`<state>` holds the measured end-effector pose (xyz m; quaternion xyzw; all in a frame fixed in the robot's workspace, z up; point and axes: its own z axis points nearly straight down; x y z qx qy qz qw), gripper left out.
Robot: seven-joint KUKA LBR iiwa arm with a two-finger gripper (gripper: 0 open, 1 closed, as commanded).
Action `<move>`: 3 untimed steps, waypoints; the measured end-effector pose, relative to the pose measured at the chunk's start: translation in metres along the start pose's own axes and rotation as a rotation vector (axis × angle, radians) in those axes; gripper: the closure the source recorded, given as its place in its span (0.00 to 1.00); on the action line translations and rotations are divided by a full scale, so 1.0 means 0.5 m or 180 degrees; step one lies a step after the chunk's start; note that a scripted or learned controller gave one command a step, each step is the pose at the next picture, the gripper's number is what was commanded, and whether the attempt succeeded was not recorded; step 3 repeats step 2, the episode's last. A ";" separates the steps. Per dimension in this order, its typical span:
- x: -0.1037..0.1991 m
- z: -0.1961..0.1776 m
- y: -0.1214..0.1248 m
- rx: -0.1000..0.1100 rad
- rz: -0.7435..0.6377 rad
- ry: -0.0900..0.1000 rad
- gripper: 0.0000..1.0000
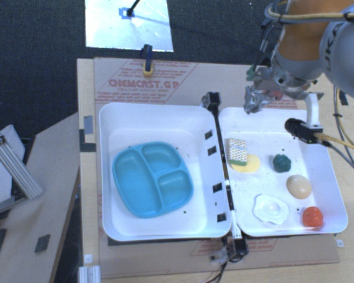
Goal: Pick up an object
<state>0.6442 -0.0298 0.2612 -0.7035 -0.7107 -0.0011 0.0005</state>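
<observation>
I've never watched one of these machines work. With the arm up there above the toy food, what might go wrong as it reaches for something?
The pincer sits over the far rim of the right bin, away from every item, so a plain descent could grab nothing or hit the rim.

The sponge rests on the yellow disc; a grab there may catch both or neither.

The fried egg lies flat and may slip.

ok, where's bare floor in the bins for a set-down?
Left bin: bare strips around the blue tray, widest along the back wall. Right bin: open patch at the back under the pincer; crowded in front, from sponge to tomato.
</observation>
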 end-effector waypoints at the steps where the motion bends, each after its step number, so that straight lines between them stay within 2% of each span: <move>1: 0.113 0.041 -0.004 0.0003 0.0000 0.0000 1.00; 2: 0.242 0.053 -0.001 -0.0003 -0.0003 0.0001 1.00; 3: 0.242 0.053 -0.001 -0.0003 -0.0003 0.0001 1.00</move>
